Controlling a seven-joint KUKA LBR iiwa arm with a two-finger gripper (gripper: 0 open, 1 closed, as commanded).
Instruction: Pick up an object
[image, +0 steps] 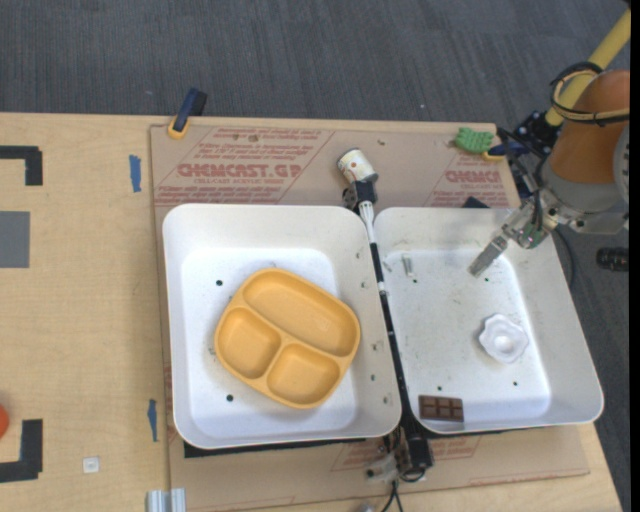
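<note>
In the left bin (190, 300) lies a yellow three-compartment plate (287, 336), a little tilted. The right bin (560, 360) holds a small white lumpy object (501, 338) toward its right side and a small pale piece (407, 265) near its back left. A brown chocolate-like bar (441, 408) rests on the right bin's front rim. My gripper (490, 258) hangs over the back right part of the right bin, behind the white object and apart from it, slanting down to the left. I see nothing held in it.
A white and black clamp (353, 170) stands at the back where the two bins meet. A green clip (470, 139) and a blue clip (187, 108) sit on the board's back edge. Cables trail at the bench's right side.
</note>
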